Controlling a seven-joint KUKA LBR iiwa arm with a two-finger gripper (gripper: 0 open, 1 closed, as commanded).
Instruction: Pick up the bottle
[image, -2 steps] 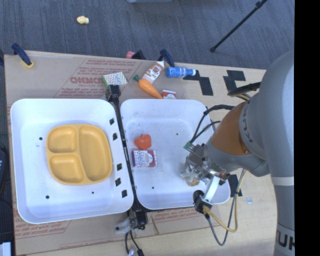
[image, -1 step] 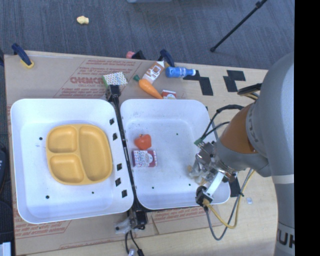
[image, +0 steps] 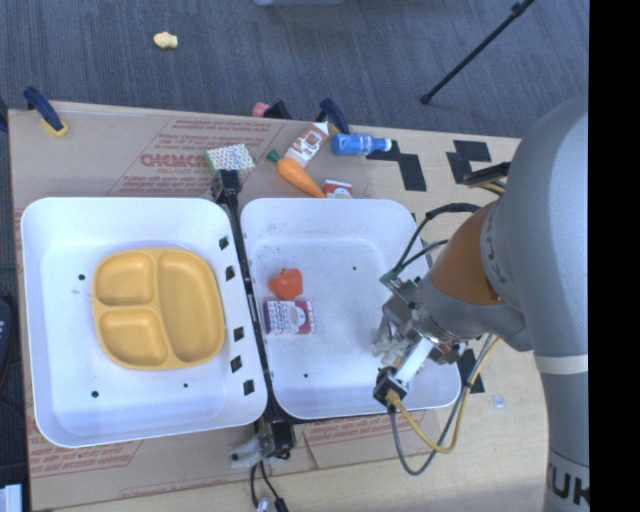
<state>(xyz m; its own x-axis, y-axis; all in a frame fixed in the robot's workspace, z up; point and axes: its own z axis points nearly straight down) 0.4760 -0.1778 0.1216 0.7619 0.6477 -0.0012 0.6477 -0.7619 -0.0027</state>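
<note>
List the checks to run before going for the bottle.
1. Blue bottle found: ok, lying on the bench beyond the right bin.
2. Bottle inside a bin: not ok, outside both.
3. Gripper at the bottle: not ok, down in the right bin, far from it.
4. Space around bottle: cannot tell, a white-and-orange item lies close beside it.
5. Tomato and packet clear of gripper: ok.

Bright, even light falls from above, and shadows are soft and faint. The 2 shallow white plastic bins look slightly washed out. Right of the yellow 3-compartment plastic plate, the big grey robot arm is blurred, and fine detail is coarse throughout.
</note>
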